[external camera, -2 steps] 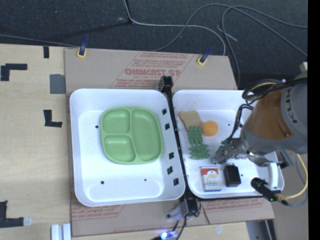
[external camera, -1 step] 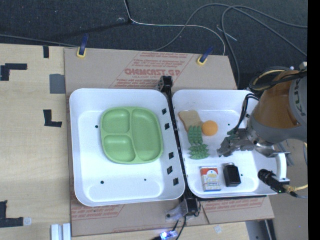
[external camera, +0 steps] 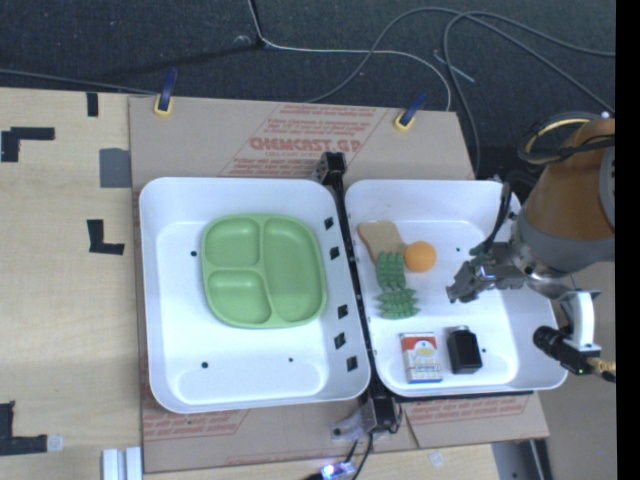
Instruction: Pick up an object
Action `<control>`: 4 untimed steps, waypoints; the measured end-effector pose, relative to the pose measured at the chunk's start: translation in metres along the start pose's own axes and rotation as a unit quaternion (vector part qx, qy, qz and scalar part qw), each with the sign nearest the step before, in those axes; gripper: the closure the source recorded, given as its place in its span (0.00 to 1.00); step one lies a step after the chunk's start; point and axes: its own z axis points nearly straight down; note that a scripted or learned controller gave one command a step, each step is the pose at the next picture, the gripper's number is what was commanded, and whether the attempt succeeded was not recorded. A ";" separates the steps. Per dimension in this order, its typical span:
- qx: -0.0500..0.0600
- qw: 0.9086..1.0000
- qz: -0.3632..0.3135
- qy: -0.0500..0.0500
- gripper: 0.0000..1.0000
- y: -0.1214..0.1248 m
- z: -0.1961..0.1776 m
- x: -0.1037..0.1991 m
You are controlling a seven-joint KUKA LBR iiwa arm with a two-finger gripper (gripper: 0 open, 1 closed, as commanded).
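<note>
One orange ball — just left of hand.

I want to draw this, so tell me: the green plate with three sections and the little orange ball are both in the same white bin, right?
Not quite. The camera view shows the green plastic plate with three sections alone in the left shallow white bin. The small orange ball lies in the right white bin.

tray in left bin | ball, box in right bin
</note>
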 end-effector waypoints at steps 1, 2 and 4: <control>-0.001 1.000 -0.001 0.000 1.00 0.001 -0.060 0.008; 0.002 1.000 -0.003 0.001 1.00 0.013 -0.066 0.063; 0.002 1.000 -0.003 0.001 1.00 0.055 -0.048 0.178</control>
